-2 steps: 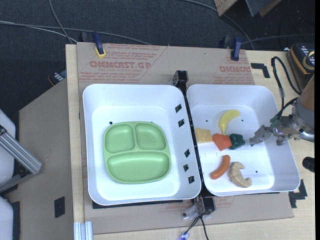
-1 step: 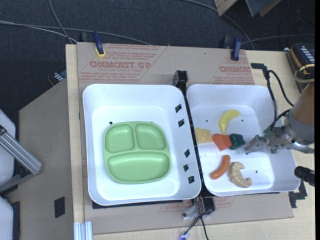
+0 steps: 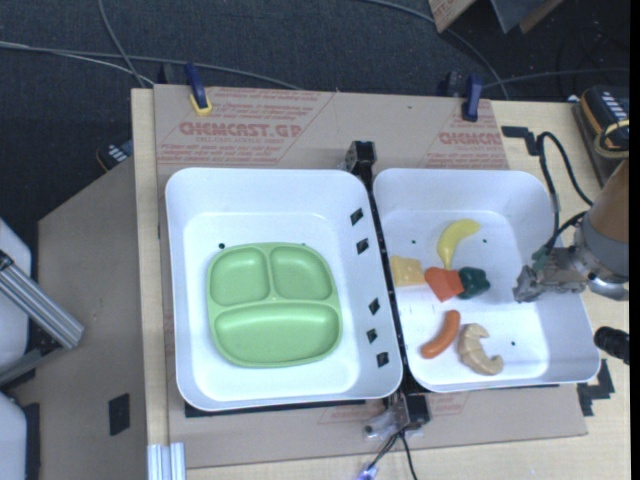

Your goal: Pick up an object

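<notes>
Bench with two shallow white bins side by side on a brown board. Left bin [image 3: 190,218]: one green divided plate [image 3: 273,302] with three compartments, lying flat at the centre. Right bin [image 3: 420,193]: five toy food items grouped in its left and middle part. Yellow banana [image 3: 457,238], uppermost. Yellow cheese wedge [image 3: 405,270], by the dividing wall between the bins. Orange-red carrot with a dark green top [image 3: 455,282], just right of the cheese and below the banana. Orange sausage [image 3: 441,335], lying at a slant below the carrot. Tan croissant [image 3: 478,350], just right of the sausage. Gripper [image 3: 532,283]: over the right edge of the right bin, apart from every item, nothing visible between its fingers; whether they stand wide or narrow cannot be told.
</notes>
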Controlling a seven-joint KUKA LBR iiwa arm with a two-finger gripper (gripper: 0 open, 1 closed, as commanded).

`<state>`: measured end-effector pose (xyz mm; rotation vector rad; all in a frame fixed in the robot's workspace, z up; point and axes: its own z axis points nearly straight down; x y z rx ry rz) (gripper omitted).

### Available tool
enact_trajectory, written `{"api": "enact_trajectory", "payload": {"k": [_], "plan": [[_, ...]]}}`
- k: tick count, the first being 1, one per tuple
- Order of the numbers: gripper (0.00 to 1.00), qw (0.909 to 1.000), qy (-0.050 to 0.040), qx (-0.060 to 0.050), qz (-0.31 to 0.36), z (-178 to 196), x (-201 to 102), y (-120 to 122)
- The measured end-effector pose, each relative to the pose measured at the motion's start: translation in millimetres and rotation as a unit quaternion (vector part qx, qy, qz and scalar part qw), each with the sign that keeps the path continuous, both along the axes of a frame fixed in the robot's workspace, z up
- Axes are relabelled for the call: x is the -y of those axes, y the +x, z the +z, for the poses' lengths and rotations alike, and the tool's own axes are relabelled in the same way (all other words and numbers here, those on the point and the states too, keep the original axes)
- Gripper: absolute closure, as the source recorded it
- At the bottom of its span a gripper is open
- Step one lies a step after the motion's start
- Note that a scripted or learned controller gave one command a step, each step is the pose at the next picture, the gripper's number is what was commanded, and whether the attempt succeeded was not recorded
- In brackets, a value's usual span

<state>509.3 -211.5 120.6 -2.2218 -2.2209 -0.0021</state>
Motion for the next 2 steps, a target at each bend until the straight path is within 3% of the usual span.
{"api": "enact_trajectory", "payload": {"k": [2], "plan": [[1.0, 1.0, -0.002, 0.003, 0.001, 116, -4, 10]]}}
